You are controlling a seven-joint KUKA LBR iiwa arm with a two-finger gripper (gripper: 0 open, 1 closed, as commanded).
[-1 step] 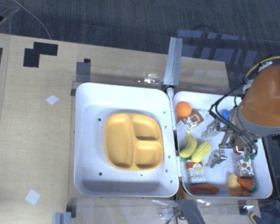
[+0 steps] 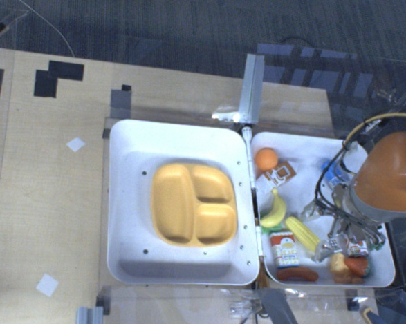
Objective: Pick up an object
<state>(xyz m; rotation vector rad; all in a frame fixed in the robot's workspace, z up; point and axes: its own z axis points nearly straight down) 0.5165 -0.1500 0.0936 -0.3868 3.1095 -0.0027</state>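
The gripper (image 2: 341,245) hangs at five o'clock in the right bin (image 2: 389,271), and I cannot tell how its fingers stand. The corn cob (image 2: 302,233) beside it looks light, stiff and bumpy; grab its middle.

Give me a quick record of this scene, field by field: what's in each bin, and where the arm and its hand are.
left bin: one yellow divided tray, lying flat near the middle
right bin: orange, banana, corn cob, small carton, red sausage, brown packet
arm: over the right bin's right side
hand: low in the bin's lower right corner, above small red and orange items
hand holding anything: cannot tell
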